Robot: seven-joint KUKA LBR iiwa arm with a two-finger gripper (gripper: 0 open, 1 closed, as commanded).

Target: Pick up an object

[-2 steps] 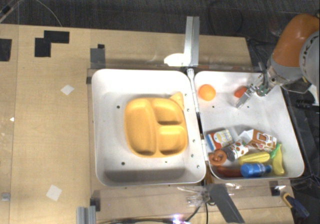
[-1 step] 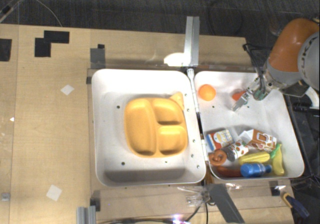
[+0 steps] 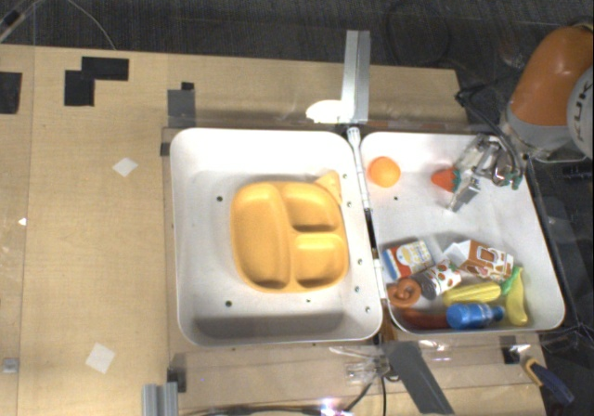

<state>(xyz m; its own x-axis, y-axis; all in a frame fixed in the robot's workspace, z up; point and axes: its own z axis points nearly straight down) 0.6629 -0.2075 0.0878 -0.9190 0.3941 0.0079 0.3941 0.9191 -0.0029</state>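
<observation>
Broadly, the wooden surface is carrying two white bins; the left bin is cradling a yellow divided tray. In the right bin, the jaws are hovering (apart or together, I cannot tell) beside a small red object, open floor around them.

A yellow tray lies in a white bin; an orange ball sits in the other.

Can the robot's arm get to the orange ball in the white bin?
Probably yes. The orange ball sits alone on bare bin floor, apart from the toy pile, and the end effector hovers close beside it.
</observation>
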